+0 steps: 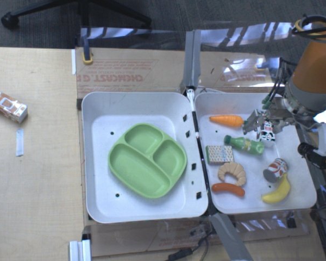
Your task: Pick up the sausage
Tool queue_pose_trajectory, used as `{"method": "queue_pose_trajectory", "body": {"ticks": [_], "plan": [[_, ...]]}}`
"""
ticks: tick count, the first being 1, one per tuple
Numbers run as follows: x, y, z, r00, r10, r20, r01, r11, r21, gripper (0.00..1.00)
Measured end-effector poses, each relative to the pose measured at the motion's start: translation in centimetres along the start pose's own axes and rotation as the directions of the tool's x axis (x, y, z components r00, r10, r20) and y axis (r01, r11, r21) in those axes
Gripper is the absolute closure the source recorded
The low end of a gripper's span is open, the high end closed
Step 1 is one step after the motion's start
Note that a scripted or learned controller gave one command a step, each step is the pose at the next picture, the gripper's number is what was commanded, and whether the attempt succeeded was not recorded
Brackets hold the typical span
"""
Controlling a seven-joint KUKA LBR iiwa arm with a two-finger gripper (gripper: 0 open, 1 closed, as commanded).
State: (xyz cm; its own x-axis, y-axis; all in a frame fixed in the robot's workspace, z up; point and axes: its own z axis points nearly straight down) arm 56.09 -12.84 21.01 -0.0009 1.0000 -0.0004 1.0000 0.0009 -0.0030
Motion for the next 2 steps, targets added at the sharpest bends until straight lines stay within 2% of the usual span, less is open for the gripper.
{"method": "queue_pose_trajectory", "body": {"ticks": [1,2], "plan": [[-2.6,-8.3,8.9,0.998,-0.064,-0.001,0.064,0.998,0.001,0.0],[2.7,-8.4,12.0,0.995,-0.1,-0.001,0.1,0.995,0.0,0.0]]}}
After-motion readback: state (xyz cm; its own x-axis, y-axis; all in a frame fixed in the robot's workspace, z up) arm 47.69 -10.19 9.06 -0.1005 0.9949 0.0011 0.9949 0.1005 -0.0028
